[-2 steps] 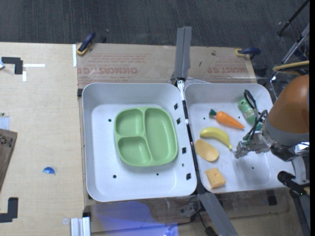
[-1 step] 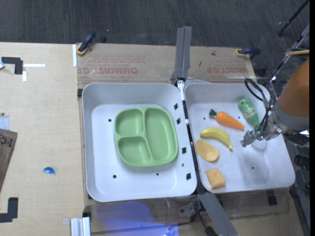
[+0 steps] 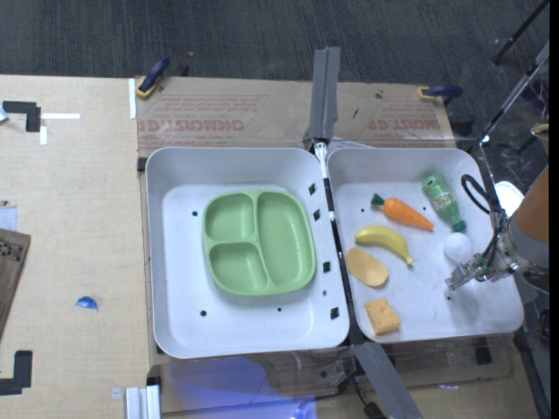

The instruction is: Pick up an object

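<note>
The right bin holds several toy foods. An orange carrot lies near its back, with a yellow banana just in front. A green bottle rests at the back right, and a white egg sits below it. A tan oval slice and a cheese cube lie toward the front left. My gripper hangs low at the bin's right side, just in front of the egg, with nothing seen in it.
The left bin bears a green divided plate. A grey post rises behind the wall between the bins. A black cable loop hangs over the right bin's far right corner. Cardboard lies behind the bins.
</note>
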Action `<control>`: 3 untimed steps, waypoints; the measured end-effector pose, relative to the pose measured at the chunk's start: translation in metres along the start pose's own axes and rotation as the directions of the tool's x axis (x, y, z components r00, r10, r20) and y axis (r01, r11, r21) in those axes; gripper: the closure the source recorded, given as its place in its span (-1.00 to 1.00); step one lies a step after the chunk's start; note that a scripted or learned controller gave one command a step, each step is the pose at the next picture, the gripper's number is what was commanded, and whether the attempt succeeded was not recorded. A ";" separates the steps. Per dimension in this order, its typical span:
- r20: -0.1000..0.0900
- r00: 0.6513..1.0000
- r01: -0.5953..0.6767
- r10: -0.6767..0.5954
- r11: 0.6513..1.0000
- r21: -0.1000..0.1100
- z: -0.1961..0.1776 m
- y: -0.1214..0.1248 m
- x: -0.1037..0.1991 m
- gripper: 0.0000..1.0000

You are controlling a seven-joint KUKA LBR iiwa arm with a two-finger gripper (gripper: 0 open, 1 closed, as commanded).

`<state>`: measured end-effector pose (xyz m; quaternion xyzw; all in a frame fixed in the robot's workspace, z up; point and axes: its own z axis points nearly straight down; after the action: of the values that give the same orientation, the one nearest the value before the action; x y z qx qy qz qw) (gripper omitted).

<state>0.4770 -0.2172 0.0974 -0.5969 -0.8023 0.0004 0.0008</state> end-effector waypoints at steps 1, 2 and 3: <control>0.003 0.993 0.118 -0.118 0.993 -0.003 -0.045 0.109 0.019 1.00; 0.002 0.997 -0.078 0.078 0.997 -0.002 -0.110 0.137 0.074 1.00; 0.000 0.983 -0.186 0.186 0.983 0.001 0.006 0.062 0.092 1.00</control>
<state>0.5099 -0.1117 0.0909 -0.6693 -0.7430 0.0008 0.0011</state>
